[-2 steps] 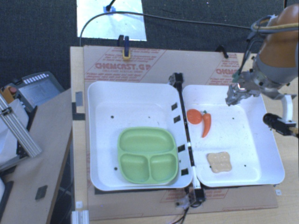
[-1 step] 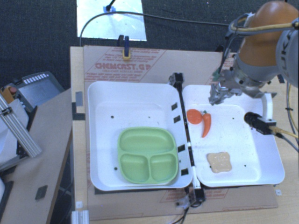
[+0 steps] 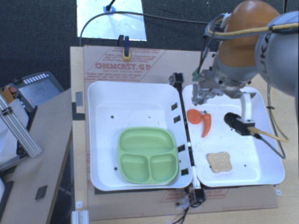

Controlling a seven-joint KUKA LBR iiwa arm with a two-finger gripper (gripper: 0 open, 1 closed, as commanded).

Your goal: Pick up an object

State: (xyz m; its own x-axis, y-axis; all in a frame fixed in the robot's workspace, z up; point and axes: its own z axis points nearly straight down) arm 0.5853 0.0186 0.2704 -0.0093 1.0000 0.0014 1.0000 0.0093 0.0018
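Camera view: looks down at a slant on two shallow white bins standing side by side on the bench.
Arm: the grey arm (image 3: 275, 45) with its orange band reaches in from the right, over the far part of the right bin (image 3: 261, 167).
Gripper: the gripper (image 3: 200, 101) points down over the far left corner of the right bin, close to the wall between the bins. Whether it is open or closed cannot be told from this angle, and nothing is seen held in it.
Round orange-red piece (image 3: 193, 116): a small, flat-looking disc, orange-red, lying on the floor of the right bin just to the near side of the gripper. Whether the two touch cannot be told.
Orange carrot-shaped piece (image 3: 206, 124): long, slightly curved and tapering toward its near end. It lies right beside the disc, on its right, and seems to touch it.
Toast slice (image 3: 219, 162): pale tan, roughly square with rounded corners, lying flat near the near edge of the right bin, well apart from the two orange pieces.
Green divided plate (image 3: 140, 143): light green, three compartments, lying flat in the near right part of the left bin (image 3: 126, 101).
Bench sheet (image 3: 124, 65): brown board with red print lies under the bins, showing at their far side.
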